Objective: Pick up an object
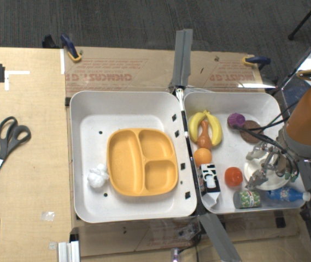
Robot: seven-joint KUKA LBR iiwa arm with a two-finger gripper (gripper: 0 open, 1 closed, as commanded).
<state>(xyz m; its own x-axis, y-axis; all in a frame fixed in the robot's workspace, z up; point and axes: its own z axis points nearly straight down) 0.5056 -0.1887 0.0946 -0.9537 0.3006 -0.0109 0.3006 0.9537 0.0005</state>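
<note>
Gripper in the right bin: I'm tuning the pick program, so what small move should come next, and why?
Probably a short straight descent. The gripper hangs low over the right bin's near-right corner, above a white disc, with a bottle and a green can just beside it; nothing shows between its fingers.

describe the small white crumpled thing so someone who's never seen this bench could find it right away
Start at the left bin, the one that holds a yellow divided tray. Look just off the tray's lower left corner, on the bin floor: the white crumpled wad lies there. It is small, lumpy and white like the bin, unlike the smooth yellow tray beside it.
</note>
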